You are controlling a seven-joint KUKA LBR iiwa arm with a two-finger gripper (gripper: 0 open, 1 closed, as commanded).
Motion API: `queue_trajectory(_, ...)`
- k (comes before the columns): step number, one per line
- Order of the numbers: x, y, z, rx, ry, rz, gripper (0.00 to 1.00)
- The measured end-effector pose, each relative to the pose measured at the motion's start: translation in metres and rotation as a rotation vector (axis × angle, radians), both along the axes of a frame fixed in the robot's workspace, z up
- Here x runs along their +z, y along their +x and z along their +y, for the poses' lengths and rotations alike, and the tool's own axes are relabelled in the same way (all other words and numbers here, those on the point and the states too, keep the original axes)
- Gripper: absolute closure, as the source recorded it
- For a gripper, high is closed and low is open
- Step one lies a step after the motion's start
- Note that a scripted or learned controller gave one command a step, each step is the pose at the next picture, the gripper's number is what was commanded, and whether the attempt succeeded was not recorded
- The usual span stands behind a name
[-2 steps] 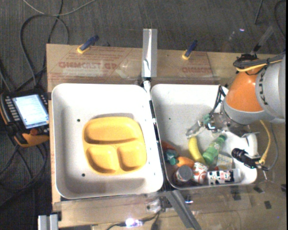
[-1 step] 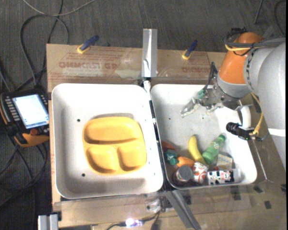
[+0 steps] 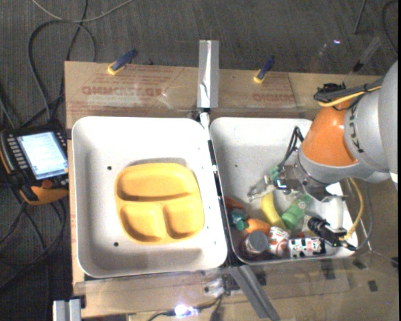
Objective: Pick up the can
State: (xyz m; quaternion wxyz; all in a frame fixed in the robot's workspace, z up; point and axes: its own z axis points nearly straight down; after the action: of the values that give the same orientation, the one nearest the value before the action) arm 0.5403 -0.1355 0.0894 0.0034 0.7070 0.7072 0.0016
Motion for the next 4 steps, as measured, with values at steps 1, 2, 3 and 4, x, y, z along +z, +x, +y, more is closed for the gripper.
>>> queue_trajectory(1, -0.001, 0.066, -0.055, -0.118, -0.002, -0.003, 0.0)
queue_trajectory(2, -0.002, 0.13, -0.053, -0.088, -0.002, 0.002, 0.0)
queue_trajectory(3, 0.0, 0.054, 0.03, -0.158, 0.002, 0.001, 0.0)
queue_trajectory(4, -0.002, 0.129, 0.009, -0.284, 0.003, 0.011, 0.0)
